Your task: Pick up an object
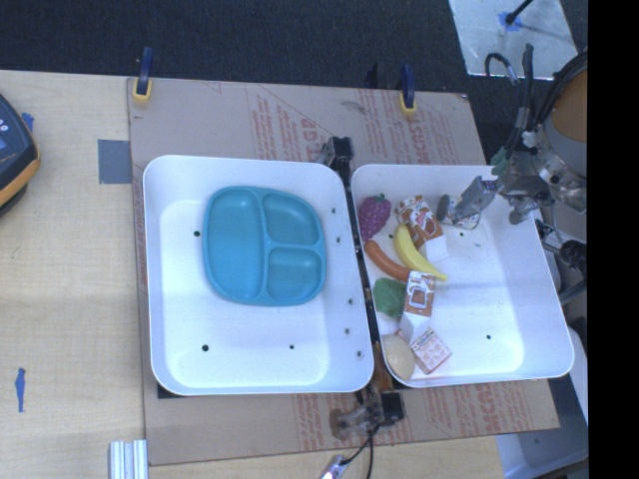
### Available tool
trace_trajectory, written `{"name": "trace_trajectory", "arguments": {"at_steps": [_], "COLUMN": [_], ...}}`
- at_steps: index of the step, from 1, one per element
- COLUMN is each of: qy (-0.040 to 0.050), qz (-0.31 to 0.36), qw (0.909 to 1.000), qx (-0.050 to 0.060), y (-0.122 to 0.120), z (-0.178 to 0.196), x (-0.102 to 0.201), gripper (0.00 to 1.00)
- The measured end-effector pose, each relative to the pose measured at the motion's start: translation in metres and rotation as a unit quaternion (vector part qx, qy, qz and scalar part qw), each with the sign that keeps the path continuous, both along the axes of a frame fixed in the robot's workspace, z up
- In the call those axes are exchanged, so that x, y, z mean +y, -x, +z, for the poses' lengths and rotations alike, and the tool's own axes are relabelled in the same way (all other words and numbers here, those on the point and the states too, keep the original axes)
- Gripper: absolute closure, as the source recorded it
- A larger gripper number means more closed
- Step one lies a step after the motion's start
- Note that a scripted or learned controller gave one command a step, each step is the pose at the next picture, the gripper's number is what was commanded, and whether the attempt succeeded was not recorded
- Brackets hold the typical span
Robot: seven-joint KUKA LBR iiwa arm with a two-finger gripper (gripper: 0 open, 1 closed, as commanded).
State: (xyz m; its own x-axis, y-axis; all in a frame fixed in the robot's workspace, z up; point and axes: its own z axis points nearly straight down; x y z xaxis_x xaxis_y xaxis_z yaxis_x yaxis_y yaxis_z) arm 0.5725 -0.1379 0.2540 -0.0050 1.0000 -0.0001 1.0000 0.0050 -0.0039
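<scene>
white plastic formed two shallow bins side by side on a cardboard-covered bench. the left bin [170, 357] held a blue divided plate [265, 244] in its upper half. the right bin [519, 337] held a cluster of toy food along its left side: purple grapes [374, 213], a yellow banana [414, 252], an orange hot dog [386, 260], a green vegetable [388, 295], two small printed cartons [419, 292] and a pale round piece [398, 357].

the gripper [467, 208] hung at the upper right of the frame, over the top of the right bin, just right of the cluster. whether it was spread or closed could not be told, and nothing was seen held in it.

the task looked barely begun: every object lay in the bin, none lifted, so reaching, grasping and raising were all left.

the banana seemed the nearest likely target. its long axis ran diagonally, from upper left to lower right, its lower tip pointing toward the bin's middle.
</scene>
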Motion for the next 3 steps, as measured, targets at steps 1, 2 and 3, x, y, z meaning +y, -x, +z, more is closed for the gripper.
{"name": "trace_trajectory", "arguments": {"at_steps": [1, 2, 3], "qy": [0.0006, 0.0006, 0.0014], "qz": [0.000, -0.001, 0.000], "qw": [1.0000, 1.0000, 1.0000], "qx": [0.001, 0.000, 0.001], "y": [-0.021, 0.000, 0.001], "z": [-0.163, -0.162, -0.152], "x": [0.033, 0.042, 0.041], "gripper": [0.00, 0.00, 1.00]}}
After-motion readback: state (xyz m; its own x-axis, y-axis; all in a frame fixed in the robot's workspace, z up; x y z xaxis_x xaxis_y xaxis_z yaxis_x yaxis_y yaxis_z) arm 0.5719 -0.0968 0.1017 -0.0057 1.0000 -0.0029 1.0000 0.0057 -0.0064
